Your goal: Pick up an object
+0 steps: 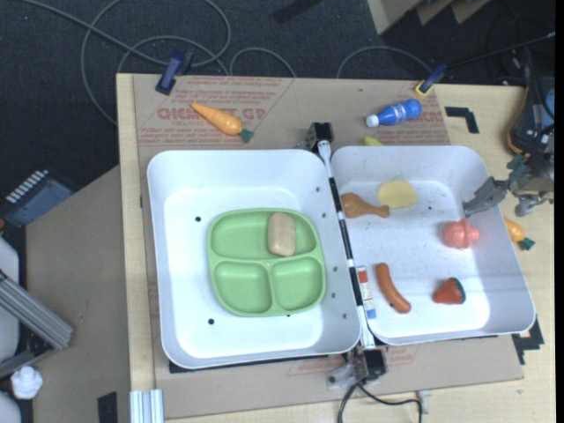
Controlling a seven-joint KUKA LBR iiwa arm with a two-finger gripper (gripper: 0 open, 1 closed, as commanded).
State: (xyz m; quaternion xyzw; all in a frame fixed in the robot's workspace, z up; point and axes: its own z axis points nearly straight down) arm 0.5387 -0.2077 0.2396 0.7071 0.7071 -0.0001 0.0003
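Observation:
The right bin (493, 311) holds several toy foods: a brown drumstick (363, 206), a yellow chip (397, 193), a pink peach (460, 233), a red sausage (392, 288) and a red strawberry (448, 292). My gripper (499, 196) hangs over the right rim of this bin, just above and to the right of the peach, with nothing seen in it. In the left bin (176, 315) lies a green divided plate (264, 276), and a tan bread piece (282, 233) rests in its top compartment.
On the bench behind the bins lie an orange carrot (220, 119) and a blue bottle (394, 113). A small orange toy (515, 232) sits just outside the right bin's right rim. Cables run across the dark floor at the back.

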